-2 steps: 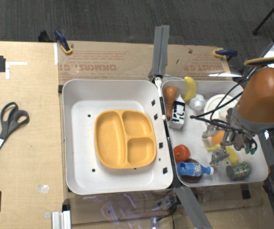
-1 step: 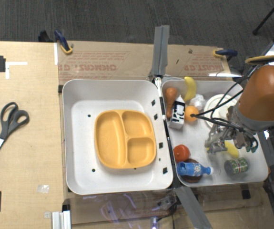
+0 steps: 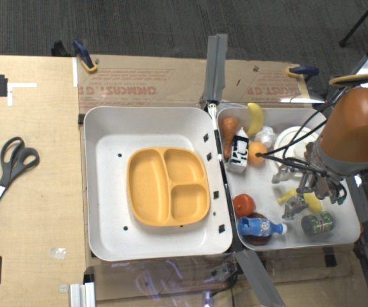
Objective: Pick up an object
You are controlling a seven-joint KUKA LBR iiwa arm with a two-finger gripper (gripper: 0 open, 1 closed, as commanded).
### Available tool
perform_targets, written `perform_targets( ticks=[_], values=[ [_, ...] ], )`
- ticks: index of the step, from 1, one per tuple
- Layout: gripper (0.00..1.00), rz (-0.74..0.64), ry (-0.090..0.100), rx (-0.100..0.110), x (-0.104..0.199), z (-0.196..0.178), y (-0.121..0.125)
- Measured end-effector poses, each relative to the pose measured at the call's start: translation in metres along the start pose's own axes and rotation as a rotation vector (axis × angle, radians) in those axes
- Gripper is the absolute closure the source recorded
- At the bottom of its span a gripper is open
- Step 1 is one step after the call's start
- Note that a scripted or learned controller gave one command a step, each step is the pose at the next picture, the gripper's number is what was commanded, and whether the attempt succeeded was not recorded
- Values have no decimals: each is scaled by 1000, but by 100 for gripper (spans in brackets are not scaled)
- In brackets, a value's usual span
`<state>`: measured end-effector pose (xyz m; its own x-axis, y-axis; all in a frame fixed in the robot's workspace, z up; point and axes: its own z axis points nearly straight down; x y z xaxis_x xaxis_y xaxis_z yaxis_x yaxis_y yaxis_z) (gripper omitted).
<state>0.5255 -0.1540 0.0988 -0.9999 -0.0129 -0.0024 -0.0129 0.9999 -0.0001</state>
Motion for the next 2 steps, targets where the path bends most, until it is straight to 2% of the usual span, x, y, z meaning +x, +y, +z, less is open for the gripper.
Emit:
perform_targets(
  ticks=[1,2],
  values=[
    [0,126,-4,-1,-87,6,-20],
    [0,170,2,0,-75,8,60]
  ],
)
